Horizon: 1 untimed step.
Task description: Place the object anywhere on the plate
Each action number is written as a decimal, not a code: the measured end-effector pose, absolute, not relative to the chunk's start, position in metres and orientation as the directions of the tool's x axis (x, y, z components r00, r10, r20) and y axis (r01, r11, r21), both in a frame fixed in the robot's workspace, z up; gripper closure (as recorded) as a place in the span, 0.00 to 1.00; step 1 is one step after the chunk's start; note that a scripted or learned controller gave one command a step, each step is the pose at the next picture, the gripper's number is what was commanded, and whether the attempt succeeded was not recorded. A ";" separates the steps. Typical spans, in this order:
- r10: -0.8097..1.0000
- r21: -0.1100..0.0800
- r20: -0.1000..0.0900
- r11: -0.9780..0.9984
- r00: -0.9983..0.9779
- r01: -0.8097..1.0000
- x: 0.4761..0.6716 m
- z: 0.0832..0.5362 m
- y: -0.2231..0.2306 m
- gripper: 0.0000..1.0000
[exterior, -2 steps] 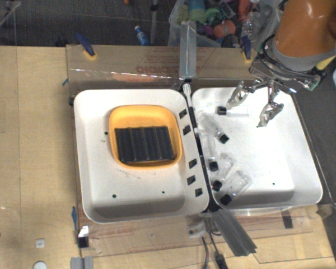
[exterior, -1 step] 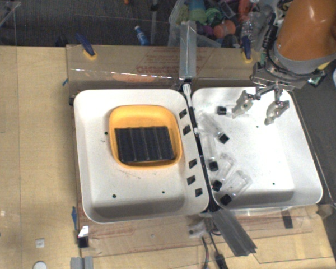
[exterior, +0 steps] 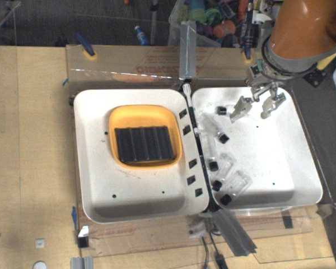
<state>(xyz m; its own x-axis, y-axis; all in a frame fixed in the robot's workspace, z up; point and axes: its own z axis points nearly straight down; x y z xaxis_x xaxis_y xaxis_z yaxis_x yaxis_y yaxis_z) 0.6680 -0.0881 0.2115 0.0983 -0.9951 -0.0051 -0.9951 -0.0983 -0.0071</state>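
Note:
An orange-yellow plate (exterior: 141, 112) lies in the left bin (exterior: 95, 150). A black ribbed rectangular object (exterior: 144, 144) rests flat on it, covering most of its middle. My gripper (exterior: 255, 107) hangs over the far part of the right bin (exterior: 280, 150), well to the right of the plate. Its two pale fingers (exterior: 239, 110) are spread apart, and I see nothing between them.
Several small clear pieces with black ends (exterior: 221, 137) lie scattered along the right bin's left side, down to its near corner (exterior: 234, 182). A ridge with black tabs (exterior: 190, 150) divides the two bins. A metal post (exterior: 185, 55) stands behind them.

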 end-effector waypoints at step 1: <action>-0.907 -0.006 -0.004 -0.422 0.422 -0.907 0.667 0.215 -0.064 0.00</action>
<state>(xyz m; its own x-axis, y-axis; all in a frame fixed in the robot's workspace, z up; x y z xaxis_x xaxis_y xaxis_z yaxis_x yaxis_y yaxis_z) 0.6671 -0.0637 0.2149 0.4220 -0.9066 -0.0042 -0.9066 -0.4220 -0.0059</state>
